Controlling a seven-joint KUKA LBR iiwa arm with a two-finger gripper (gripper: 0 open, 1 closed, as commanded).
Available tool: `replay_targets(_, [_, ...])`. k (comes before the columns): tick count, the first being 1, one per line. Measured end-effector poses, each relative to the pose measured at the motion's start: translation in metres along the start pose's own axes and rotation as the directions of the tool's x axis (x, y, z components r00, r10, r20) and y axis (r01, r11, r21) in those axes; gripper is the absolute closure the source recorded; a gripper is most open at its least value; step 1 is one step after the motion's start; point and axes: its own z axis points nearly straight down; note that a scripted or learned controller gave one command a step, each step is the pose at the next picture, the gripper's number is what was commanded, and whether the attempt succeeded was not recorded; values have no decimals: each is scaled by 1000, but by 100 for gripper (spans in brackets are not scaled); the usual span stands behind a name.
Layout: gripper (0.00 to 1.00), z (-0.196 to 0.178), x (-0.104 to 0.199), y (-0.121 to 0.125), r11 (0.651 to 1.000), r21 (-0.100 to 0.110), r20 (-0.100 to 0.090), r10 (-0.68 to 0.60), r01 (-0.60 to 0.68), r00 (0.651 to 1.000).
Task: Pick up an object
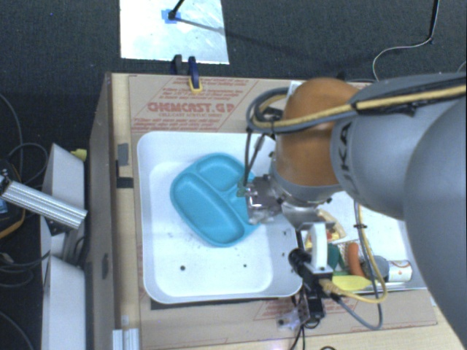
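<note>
White plastic bin nearest the camera's low edge, its floor bare apart from a couple of small dark specks toward the front. Further in, a blue divided tray lies flat on the bin floor, tilted diagonally, its two compartments open to the camera; it sits toward the bin's back right, well apart from the front wall. At the tray's right edge is the gripper — metal parts touching or just over the rim, with a hint of green beside it. Whether the gripper is clenched on the rim or released I cannot tell; the wrist hides that part. Above it the arm comes in from the right, grey casing with an orange band, black and yellow cables looped around it. Under the arm, in the second bin, a clutter of small things shows — something yellow, something orange, something green, a white piece — too hidden to name. Both bins rest on a cardboard sheet printed in red lettering. Beyond the cardboard, a blue and yellow clamp at its far edge, then a shiny silver sheet on the dark floor. Left of the bench, a metal bar lies slantwise.
</note>
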Motion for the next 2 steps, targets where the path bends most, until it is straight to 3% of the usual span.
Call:
replay_targets(1, [100, -25, -52, 1, 1000, -4, 0, 0, 0, 1000])
replay_targets(2, [100, -1, -102, 33, 1000, -3, 1, 1, -1, 1000])
